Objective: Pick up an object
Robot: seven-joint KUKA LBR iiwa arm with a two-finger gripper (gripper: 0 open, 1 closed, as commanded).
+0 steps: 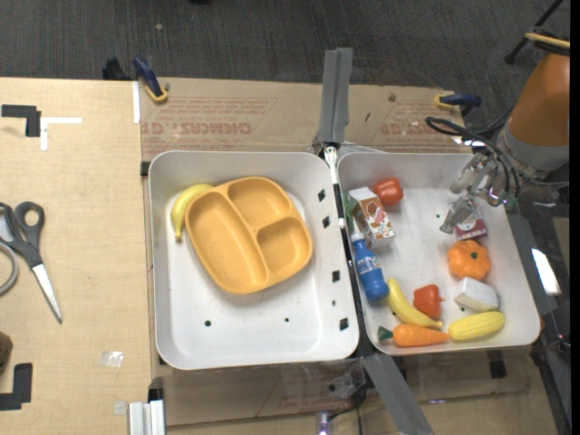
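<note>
arm [540, 107] from right | tool [464, 214] low over right bin [419, 243]

the left bin [172, 333] is white and bears an orange-yellow divided plate [246, 234] with a yellow banana [186, 205] beside it. in the white right bin [417, 198] lie a red tomato [389, 192], a blue bottle [370, 273], an orange pumpkin [468, 261], yellow corn [476, 325] and an orange carrot [419, 335]. the counter [72, 170] is pale tan, with grey-handled scissors [32, 252] on it.
</note>
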